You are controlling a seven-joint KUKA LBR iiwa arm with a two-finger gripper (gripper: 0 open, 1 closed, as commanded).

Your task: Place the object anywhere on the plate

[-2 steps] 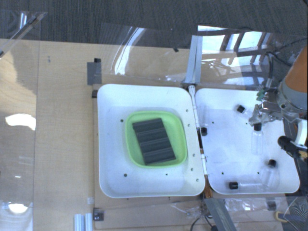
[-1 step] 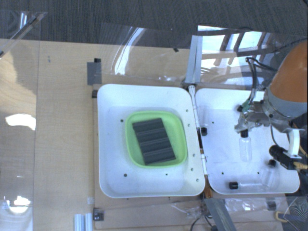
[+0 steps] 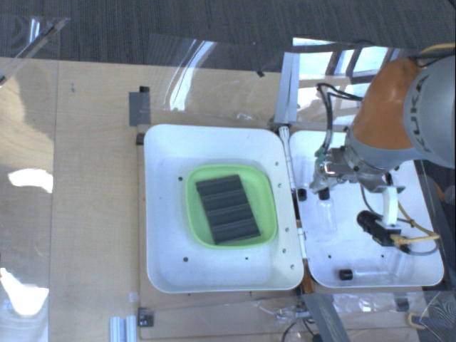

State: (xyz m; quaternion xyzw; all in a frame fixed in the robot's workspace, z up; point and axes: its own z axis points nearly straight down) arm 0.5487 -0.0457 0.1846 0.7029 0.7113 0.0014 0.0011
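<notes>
A green square plate [image 3: 265, 209] sits in the middle of the left white bin [image 3: 164, 191]. On it lies a dark grey ridged block [image 3: 227, 209], turned a little off the plate's edges and wholly inside the rim. My gripper [image 3: 322, 189] hangs over the left side of the right white bin [image 3: 420, 262], just past the wall between the two bins. It is apart from the plate and the block, and nothing shows in its grasp.
A small black piece [image 3: 345, 274] lies near the front edge of the right bin. A metal post [image 3: 287, 91] stands behind the gap between the bins. The grey and orange arm [image 3: 399, 112] covers the right bin's far corner.
</notes>
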